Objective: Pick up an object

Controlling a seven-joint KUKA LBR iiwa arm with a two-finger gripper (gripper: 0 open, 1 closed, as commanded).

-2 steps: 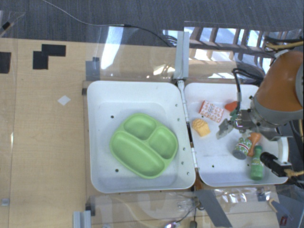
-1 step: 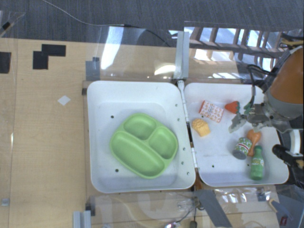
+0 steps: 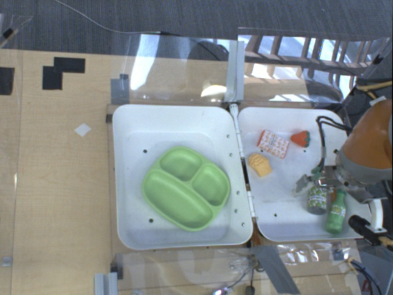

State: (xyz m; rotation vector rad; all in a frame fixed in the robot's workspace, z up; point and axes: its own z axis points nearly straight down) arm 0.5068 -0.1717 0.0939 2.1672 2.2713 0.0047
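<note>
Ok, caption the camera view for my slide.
Arm over the right bin, gripper by a jar and green bottle; green tray in the left bin.

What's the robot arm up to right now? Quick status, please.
Gripper low in right bin, over a small jar. Green bottle right beside it. Nothing lifted yet.

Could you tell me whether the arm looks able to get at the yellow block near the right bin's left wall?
Probably yes: the yellow block lies apart from the patterned packet, with bare bin floor around it.
</note>
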